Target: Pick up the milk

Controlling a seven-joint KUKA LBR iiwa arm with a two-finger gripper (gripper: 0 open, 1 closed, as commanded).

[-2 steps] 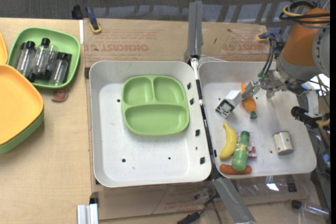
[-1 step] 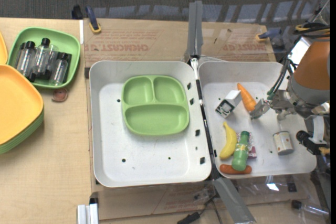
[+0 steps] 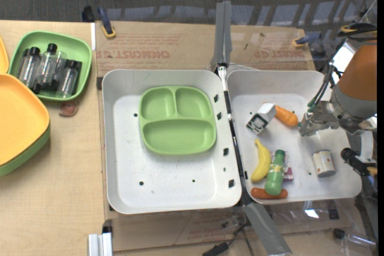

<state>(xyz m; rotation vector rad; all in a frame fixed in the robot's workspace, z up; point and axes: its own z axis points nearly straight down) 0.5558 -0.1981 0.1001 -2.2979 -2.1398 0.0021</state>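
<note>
End effector sits low over the right bin, near its right wall; whether it is open or closed cannot be told, and nothing is seen in its hold. Carrot lies just left of it. Milk carton lies on its side beyond the carrot, toward the bin's far-left corner. Can near the right wall; banana and green bottle at the near edge. Left bin holds a green divided plate.

arm cut off at right edge, hand fingers too small to tell, orange plates cropped left
</note>
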